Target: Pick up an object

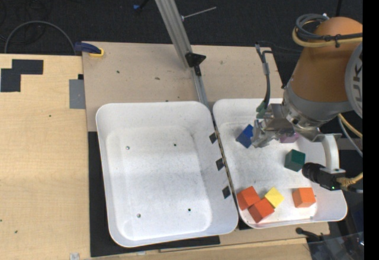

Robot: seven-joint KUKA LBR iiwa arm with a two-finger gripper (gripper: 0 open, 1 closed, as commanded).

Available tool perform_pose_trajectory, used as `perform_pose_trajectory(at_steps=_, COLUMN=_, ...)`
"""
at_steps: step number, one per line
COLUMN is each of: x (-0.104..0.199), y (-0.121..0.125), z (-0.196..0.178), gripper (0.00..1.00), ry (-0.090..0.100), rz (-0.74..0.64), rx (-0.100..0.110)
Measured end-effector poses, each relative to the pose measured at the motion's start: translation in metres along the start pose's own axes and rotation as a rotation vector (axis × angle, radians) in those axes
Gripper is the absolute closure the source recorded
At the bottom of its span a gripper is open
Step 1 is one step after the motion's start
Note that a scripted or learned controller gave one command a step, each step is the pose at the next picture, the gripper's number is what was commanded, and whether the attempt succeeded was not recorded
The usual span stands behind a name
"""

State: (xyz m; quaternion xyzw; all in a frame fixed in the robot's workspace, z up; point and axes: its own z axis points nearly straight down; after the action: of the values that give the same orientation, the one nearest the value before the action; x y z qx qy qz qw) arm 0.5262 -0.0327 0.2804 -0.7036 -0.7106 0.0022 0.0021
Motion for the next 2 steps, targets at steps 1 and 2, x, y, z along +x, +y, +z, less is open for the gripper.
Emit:
perform_pose_trajectory(at_steps=1, x=0.001, y=0.0, z=0.0, gripper=0.0, ry=-0.001, rz=-0.002, rx=0.001)
perform_pose_trajectory(at_steps=2, x=0.099, y=0.006, z=0.078, gripper=0.0, ry=0.002, rz=0.004, rx=0.005)
